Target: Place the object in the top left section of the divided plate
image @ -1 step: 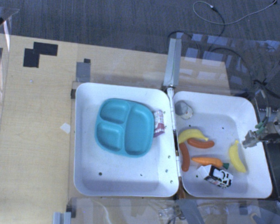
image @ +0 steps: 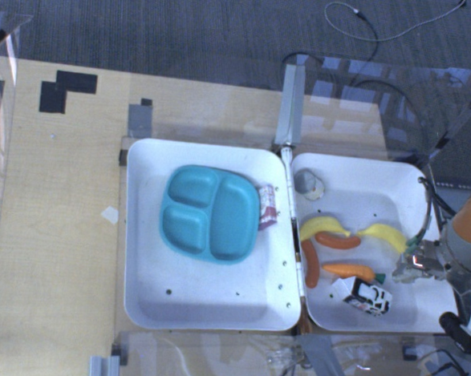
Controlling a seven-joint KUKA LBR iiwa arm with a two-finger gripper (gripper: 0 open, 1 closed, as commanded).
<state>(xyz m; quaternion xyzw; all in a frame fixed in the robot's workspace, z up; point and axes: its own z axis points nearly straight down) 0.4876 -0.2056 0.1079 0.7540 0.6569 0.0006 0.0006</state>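
Note:
The blue divided plate lies in the left bin, with nothing in its sections. Its top left section is bare. My gripper hangs over the right side of the right bin, just right of a yellow banana. Close to its left lie an orange carrot and a black and white toy. Nothing shows between the gripper and the bin floor.
The right bin also holds a second yellow banana, a red sausage, another sausage and a grey round piece. A small packet lies against the plate's right edge. A metal post stands behind the bins.

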